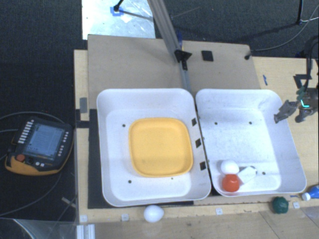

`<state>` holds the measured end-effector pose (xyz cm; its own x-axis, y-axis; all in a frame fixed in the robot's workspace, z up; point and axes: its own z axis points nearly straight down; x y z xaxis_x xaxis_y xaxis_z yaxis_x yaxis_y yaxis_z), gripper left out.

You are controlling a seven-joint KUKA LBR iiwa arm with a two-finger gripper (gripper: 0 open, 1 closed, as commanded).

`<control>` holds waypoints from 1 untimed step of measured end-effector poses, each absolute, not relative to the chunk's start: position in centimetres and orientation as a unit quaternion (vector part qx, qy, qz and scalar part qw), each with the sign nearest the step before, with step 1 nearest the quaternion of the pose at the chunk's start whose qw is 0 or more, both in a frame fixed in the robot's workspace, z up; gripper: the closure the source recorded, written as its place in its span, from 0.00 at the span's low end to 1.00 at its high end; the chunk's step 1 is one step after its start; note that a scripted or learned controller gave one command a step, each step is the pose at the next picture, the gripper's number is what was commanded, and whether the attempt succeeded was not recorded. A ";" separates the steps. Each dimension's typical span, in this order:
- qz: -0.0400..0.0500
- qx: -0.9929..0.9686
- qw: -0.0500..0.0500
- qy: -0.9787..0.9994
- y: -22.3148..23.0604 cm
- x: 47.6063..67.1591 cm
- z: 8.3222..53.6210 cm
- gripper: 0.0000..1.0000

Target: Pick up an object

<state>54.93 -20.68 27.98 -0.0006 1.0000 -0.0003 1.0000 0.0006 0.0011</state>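
Two white bins [149, 96] sit side by side. Gripper [293, 111] hangs open, empty, at the right bin's far-right edge. Ball [230, 182], egg [229, 167] and block [247, 175] crowd the near edge, so fingers may snag neighbours.

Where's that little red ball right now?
The red ball lies in the right bin, at its near left corner, touching a white ball just behind it and a white block to its right.

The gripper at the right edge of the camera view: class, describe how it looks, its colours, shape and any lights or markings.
The gripper is small, dark grey to black, built of angular metal parts with two short prongs. A tiny teal-green light glows on its body. Thin dark struts or cables rise above it toward the frame's edge. It is too small and blurred to read any markings.
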 end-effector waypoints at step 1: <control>0.000 0.707 0.000 0.707 -20.7 54.9 28.0 0.00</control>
<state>54.93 -20.68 27.97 -0.0006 1.0000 -0.0003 1.0000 0.0006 0.0010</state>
